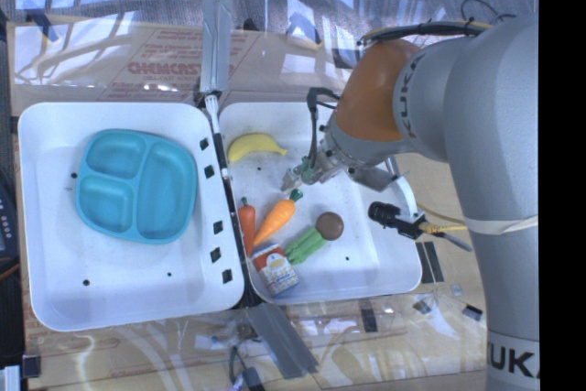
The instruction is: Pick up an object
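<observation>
Camera view: hand (307,174) hangs just above carrot (276,220); its opening cannot be told.

blue divided plate (137,185), left bin (46,288)

arm over right bin, gripper low among the toy food

gripper (307,174) sits low in the right bin (389,275), just above the leafy top of the larger carrot (276,221) and right of the banana (254,146); nothing visibly between its fingers. Fingers too small/blurred to read. Smaller carrot (247,227) lies along the bin's left wall, green vegetable (304,244) and brown round piece (330,225) just beside each other mid-bin, small bottle (278,272) near the front-left corner. Left bin (55,288) has a blue divided plate (137,185). Orange band of the arm (375,92) is over the right bin's back edge.
</observation>
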`<state>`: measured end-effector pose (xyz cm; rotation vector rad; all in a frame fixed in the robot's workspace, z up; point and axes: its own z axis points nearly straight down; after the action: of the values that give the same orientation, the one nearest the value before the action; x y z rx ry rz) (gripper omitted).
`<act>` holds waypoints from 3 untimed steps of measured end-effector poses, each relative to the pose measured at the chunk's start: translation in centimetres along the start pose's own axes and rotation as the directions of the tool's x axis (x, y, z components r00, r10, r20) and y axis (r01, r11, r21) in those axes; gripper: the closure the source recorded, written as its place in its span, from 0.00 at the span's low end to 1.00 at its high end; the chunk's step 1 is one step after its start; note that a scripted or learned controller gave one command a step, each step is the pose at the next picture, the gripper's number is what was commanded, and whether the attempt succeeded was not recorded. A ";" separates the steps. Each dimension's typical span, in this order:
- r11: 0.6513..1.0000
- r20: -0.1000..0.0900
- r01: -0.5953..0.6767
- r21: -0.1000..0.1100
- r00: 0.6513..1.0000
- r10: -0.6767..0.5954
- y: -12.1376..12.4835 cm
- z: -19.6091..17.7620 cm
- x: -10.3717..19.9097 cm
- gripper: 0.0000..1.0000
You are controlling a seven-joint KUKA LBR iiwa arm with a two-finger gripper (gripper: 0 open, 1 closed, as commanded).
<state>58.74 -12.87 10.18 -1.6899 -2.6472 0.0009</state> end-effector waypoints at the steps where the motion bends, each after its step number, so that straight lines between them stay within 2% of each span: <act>1: 1.000 0.000 0.000 0.000 1.000 0.000 0.0 0.0 0.0 0.00; 2: 0.984 -0.002 0.179 0.001 0.984 -0.179 -2.8 1.1 3.5 0.00; 3: 1.000 -0.002 0.011 0.001 1.000 -0.011 -7.6 1.1 7.0 0.00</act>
<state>48.91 -9.71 9.07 -1.6740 -2.6544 0.0010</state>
